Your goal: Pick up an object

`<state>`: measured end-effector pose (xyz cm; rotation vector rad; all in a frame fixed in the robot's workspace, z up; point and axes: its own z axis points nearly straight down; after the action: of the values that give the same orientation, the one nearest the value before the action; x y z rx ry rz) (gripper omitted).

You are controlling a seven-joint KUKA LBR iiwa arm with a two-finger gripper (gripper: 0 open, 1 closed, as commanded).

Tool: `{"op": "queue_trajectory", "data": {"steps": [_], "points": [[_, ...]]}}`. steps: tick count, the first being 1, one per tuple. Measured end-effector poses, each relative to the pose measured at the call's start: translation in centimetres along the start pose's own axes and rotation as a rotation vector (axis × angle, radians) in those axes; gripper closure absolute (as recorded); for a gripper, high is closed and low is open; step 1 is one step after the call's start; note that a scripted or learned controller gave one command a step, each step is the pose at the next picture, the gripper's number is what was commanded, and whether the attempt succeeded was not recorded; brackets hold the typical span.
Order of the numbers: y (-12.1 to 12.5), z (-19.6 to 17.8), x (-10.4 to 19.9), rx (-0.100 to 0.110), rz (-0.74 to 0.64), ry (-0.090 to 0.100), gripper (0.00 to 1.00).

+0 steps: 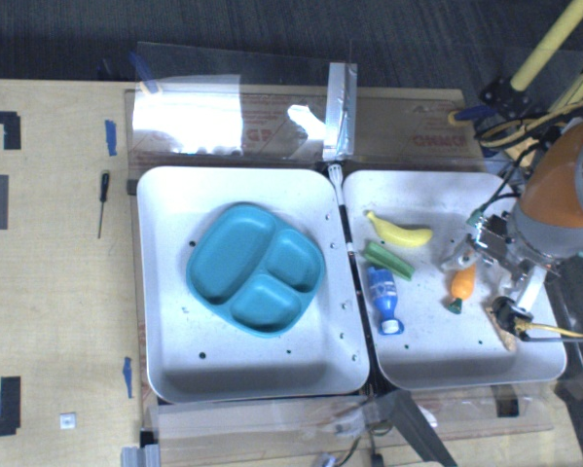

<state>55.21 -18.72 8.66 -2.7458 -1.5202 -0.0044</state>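
In the right bin (437,358), four small items lie in its left and middle part. A yellow banana (400,231) lies near the far left corner. Just in front of it lies a green pepper (386,259), set at a slant, its near end touching or almost touching the top of a blue bottle (382,298). The bottle lies on its side along the bin's left wall, white cap toward the front. An orange carrot (461,285) with a green tip lies near the middle of the bin, apart from the other three.

The arm (564,197) enters from the right, its orange band above the right bin's far right corner. The gripper (481,251) sits low over the bin, just beside the carrot on its right and far side. No item is seen between the fingers; whether they are spread or closed cannot be told. Cables and a bracket hang off the wrist toward the bin's front right.

The left bin (164,261) holds a blue divided plate (257,267), resting at its centre, well apart from the gripper.
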Motion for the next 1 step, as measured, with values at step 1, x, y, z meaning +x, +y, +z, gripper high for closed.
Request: {"op": "queue_trajectory", "data": {"steps": [1], "points": [[0.16,-1.17,-0.07,-0.005,0.003,0.0,1.0]]}}
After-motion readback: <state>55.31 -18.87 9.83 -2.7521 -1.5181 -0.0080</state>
